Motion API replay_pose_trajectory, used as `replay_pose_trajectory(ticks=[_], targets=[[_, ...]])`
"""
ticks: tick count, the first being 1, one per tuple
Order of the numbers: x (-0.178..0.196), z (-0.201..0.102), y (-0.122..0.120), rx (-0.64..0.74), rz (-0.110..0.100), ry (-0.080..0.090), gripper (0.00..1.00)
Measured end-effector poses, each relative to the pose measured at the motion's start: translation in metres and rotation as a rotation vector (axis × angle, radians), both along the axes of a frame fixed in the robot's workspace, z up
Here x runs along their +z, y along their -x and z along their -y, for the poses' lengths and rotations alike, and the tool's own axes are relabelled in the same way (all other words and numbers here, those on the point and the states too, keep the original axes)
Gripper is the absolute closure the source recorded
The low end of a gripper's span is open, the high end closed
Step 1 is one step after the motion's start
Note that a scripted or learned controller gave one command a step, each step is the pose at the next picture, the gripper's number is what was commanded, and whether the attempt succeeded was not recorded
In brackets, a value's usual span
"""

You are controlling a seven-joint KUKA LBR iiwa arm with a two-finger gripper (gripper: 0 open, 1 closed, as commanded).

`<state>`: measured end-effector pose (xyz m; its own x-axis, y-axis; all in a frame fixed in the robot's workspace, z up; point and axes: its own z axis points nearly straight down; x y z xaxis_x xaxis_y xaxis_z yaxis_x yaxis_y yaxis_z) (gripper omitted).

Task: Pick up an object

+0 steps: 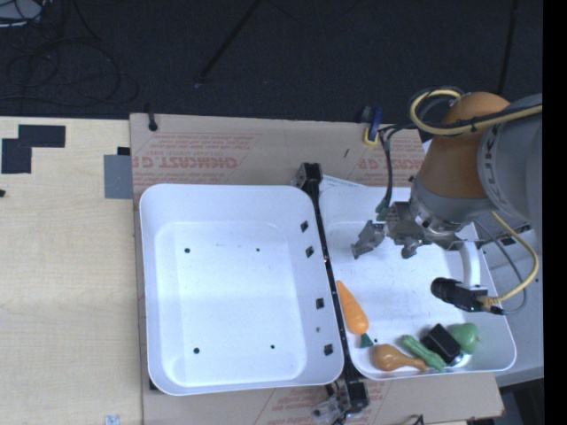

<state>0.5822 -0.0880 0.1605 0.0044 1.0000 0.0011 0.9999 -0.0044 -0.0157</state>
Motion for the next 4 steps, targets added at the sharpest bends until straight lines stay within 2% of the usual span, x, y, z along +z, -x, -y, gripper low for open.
replay_pose_trajectory(ticks=[1, 2, 3, 4], targets=[[0.004, 0.115, 0.013, -0.005, 0.013, 0.006, 0.00], [-0.075, 0.076, 0.089, 0.002, 0.012, -0.001, 0.00], [0.050, 0.129, 0.086, 0.001, 0.025, 0.007, 0.00], [-0.078, 0.125, 0.030, 0.005, 0.019, 0.002, 0.00]])
